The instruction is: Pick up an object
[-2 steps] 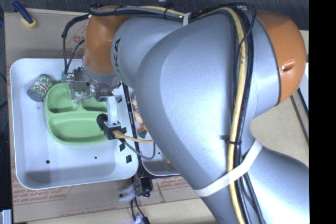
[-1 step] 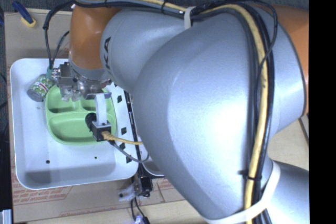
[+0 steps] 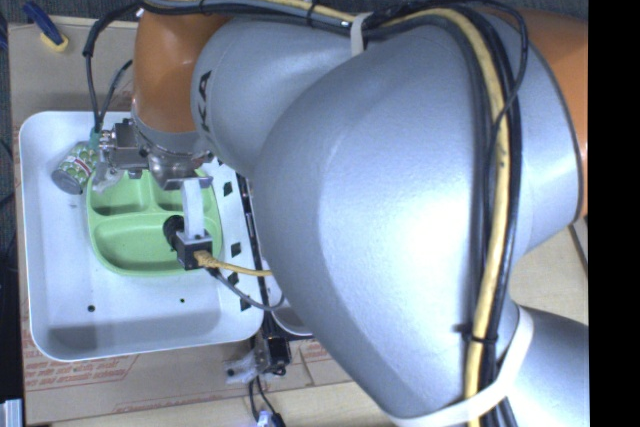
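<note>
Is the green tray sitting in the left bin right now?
Yes, the green tray lies inside the left bin, under the arm's wrist, with a small can beside its upper left corner.

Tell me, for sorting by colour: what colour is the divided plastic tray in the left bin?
Light green, in the camera view.

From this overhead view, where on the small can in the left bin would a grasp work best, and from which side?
Probably across the can's round body, coming straight down from above. It lies on its side on the white bin floor, near the upper left corner, with the green tray at its right. Fingers would likely fit best along its length, clear of both.
</note>
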`<state>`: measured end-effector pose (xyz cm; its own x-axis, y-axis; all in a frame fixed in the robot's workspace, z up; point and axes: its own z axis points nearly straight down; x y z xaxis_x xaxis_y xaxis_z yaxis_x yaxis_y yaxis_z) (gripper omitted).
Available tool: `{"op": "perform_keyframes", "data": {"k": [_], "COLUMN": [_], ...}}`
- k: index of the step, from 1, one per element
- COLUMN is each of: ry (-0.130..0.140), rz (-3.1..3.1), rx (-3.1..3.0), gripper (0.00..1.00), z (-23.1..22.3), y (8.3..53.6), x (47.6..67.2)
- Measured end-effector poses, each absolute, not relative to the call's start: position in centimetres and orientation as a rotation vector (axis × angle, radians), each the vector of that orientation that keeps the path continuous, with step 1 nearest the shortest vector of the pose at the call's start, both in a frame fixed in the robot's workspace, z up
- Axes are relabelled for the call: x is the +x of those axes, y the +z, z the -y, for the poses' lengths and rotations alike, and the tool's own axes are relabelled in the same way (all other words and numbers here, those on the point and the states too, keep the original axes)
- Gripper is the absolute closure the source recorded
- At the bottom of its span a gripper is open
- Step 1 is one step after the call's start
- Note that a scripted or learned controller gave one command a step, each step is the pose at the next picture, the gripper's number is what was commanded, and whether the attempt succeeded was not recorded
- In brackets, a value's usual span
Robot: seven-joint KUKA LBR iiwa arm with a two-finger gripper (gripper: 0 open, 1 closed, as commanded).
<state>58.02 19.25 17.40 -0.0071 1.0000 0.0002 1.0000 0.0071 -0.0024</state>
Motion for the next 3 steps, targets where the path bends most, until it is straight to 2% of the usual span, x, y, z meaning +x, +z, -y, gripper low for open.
{"op": "perform_keyframes", "data": {"k": [1,2,3], "ry": [0.004,-0.007,-0.007], "rz": [2.229,2.232,2.238], "rx": [-2.213,-2.218,-2.211], "gripper": [0.0,0.0,1.0], "z": [-18.0,-21.7,-21.8], "y": [9.2,9.4,10.4], "x": [52.6,47.9,47.9]}}
